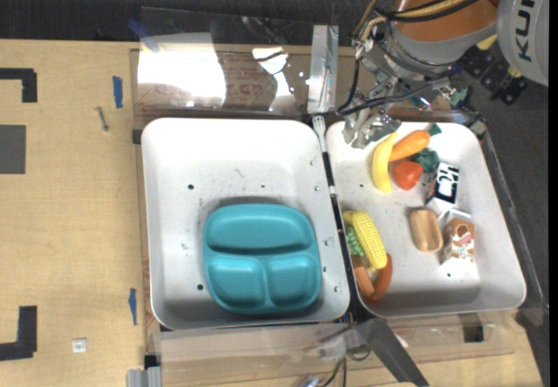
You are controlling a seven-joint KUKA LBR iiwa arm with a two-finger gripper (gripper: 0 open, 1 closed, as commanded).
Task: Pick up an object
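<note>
End effector (370, 128) near banana (381, 163) is too blurred to tell spread or closed.

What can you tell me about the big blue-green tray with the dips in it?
The teal plastic divided tray lies flat in the left white bin, near its front edge. It is a rounded rectangle with three dips: one long one at the back, two smaller ones in front. It looks smooth, and nothing sits on it.

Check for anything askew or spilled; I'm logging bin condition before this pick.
Nothing looks spilled or damaged. The teal tray lies flat in the left bin. The corn lies against the divider wall of the right bin, slightly crowding the edge.
</note>
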